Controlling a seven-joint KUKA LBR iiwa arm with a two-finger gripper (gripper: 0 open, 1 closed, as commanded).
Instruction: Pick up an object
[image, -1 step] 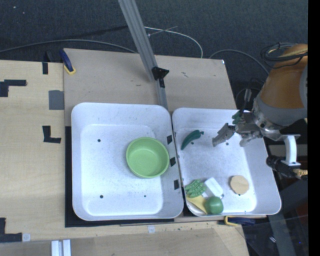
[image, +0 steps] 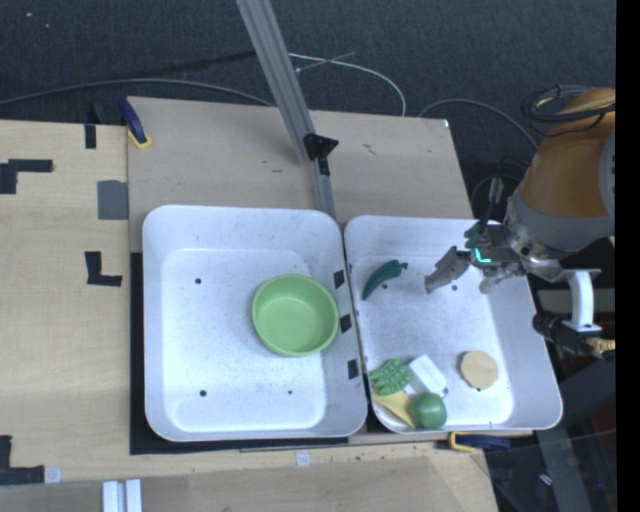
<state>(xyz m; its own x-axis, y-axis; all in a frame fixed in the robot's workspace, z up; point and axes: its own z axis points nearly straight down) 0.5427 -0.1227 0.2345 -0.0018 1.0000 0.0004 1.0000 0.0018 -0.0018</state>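
Bowl (image: 294, 315) of green plastic sits alone in the left bin (image: 180, 250); in the right bin (image: 520, 400) a dark green pepper-like piece (image: 381, 277) lies near the divider, with a clutter of small items (image: 412, 390) and a tan disc (image: 479, 369) along the near edge. Gripper (image: 462, 272) hovers over the right bin's upper middle, fingers apparently spread and holding nothing, though blur makes that uncertain. Approach seems in hand; next it must pick a target, descend, and close.

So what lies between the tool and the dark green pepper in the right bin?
Nothing: the camera view shows bare white bin floor between the tool and the pepper.
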